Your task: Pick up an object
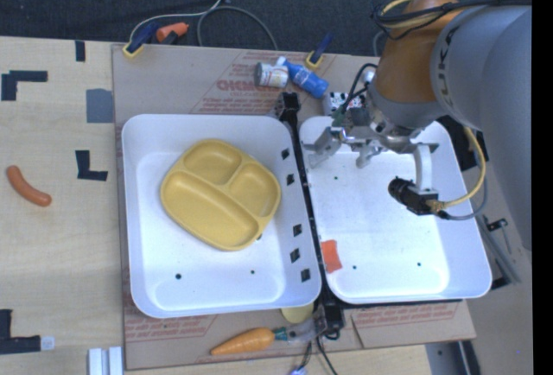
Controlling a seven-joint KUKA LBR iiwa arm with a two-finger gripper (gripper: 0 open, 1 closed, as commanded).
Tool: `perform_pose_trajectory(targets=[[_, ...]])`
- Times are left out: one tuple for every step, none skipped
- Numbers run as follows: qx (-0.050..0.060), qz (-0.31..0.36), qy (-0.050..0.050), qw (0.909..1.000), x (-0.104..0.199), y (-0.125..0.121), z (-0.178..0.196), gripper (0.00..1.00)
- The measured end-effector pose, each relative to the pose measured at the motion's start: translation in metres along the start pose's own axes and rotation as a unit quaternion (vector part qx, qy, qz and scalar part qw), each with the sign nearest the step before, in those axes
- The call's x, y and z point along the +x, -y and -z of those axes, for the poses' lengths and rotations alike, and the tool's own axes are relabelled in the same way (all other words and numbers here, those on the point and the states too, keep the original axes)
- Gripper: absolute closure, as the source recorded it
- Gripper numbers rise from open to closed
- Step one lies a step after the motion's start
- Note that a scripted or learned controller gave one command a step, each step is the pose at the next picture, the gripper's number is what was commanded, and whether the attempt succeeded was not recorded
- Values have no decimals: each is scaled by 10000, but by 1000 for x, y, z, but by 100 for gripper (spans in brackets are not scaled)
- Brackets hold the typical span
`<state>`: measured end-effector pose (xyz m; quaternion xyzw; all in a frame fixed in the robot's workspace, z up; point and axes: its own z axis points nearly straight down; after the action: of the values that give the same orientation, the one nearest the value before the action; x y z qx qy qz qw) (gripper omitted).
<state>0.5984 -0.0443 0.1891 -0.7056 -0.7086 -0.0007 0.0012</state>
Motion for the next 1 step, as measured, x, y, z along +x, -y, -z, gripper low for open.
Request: perform_pose_trajectory(targets=[[4,-13,11,10000,-3,-2,-5,0]])
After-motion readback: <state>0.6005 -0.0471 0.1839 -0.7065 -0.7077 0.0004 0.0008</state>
